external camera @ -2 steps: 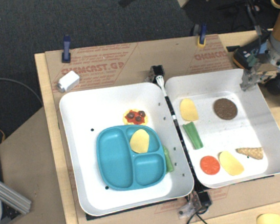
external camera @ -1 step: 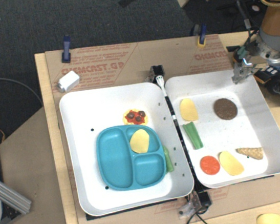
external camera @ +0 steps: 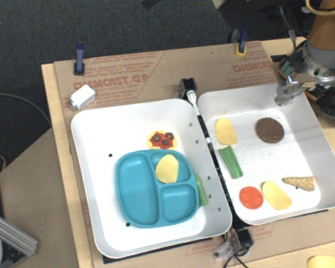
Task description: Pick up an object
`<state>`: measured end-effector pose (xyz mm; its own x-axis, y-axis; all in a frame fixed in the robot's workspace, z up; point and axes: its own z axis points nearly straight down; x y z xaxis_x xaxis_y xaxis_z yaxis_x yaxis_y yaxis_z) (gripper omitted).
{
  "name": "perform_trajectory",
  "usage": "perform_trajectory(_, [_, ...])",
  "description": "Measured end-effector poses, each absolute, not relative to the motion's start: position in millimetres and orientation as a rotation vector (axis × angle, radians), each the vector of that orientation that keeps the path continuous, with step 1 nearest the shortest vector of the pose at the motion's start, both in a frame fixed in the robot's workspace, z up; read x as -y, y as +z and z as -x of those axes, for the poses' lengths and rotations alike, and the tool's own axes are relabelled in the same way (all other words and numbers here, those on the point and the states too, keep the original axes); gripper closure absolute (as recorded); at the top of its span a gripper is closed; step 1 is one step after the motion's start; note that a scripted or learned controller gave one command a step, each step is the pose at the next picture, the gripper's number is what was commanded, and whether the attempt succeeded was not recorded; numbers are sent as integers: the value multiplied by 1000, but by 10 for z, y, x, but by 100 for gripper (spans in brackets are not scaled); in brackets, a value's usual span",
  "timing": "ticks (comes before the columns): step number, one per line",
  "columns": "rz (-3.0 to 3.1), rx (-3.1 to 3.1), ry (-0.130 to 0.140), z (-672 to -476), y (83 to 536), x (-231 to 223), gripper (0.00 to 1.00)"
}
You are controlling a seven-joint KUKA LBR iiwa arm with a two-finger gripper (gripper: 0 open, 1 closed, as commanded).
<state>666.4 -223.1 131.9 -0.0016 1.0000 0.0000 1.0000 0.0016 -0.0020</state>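
Note:
The right bin (external camera: pixel 317 140) holds a yellow chip (external camera: pixel 226 131), a brown round cookie (external camera: pixel 269 130), a green strip (external camera: pixel 230 161), a red tomato slice (external camera: pixel 250 197), a yellow lump (external camera: pixel 276 195) and a tan wedge (external camera: pixel 300 183). In the left bin (external camera: pixel 94 140) a blue divided tray (external camera: pixel 145 192) carries a yellow piece (external camera: pixel 167 168). A small red-topped pizza toy (external camera: pixel 162 139) lies just behind the tray. My gripper (external camera: pixel 286 90) hangs over the right bin's far right corner, above and to the right of the cookie, with nothing seen in it.
A green piece (external camera: pixel 201 190) lies against the tray's right side. A white block (external camera: pixel 82 97) sits on the cardboard behind the left bin. Blue clamps (external camera: pixel 78 59) (external camera: pixel 241 42) grip the board's far edge. A yellow object (external camera: pixel 321 262) lies outside the bins at bottom right.

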Motion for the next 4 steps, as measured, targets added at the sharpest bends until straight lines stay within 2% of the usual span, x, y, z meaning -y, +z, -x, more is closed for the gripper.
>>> perform_trajectory(2, [2218,2222,3,-6664,968,2229,100])
perform_trajectory(4, [2219,2224,2,-6668,941,2230,100])
